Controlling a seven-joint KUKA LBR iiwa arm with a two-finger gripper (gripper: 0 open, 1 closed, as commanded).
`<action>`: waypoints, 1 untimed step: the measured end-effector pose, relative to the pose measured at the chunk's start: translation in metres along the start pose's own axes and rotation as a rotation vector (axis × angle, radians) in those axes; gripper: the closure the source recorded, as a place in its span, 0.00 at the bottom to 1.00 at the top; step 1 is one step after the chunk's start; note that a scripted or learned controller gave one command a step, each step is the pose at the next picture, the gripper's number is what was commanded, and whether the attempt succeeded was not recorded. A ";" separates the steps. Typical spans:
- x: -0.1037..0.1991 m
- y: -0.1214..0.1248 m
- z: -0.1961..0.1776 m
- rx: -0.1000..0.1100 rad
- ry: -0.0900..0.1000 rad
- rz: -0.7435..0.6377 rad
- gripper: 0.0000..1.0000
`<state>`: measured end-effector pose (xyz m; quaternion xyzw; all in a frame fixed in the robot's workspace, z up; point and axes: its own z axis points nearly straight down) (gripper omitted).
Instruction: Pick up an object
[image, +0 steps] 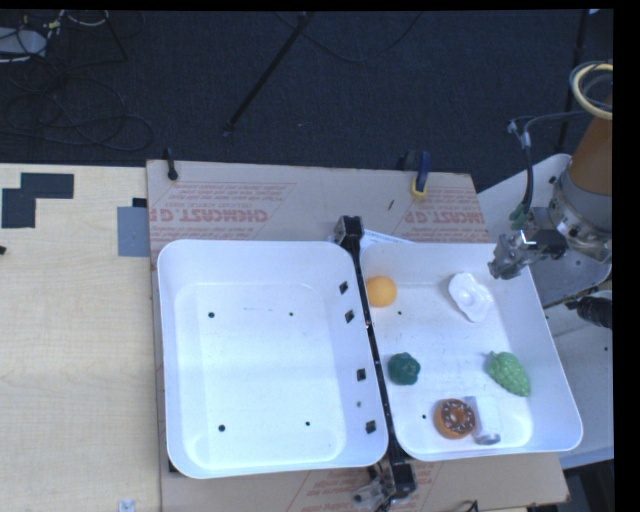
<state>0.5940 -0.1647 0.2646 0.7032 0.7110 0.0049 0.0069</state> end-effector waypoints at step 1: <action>-0.004 -0.007 -0.002 0.019 0.002 0.007 1.00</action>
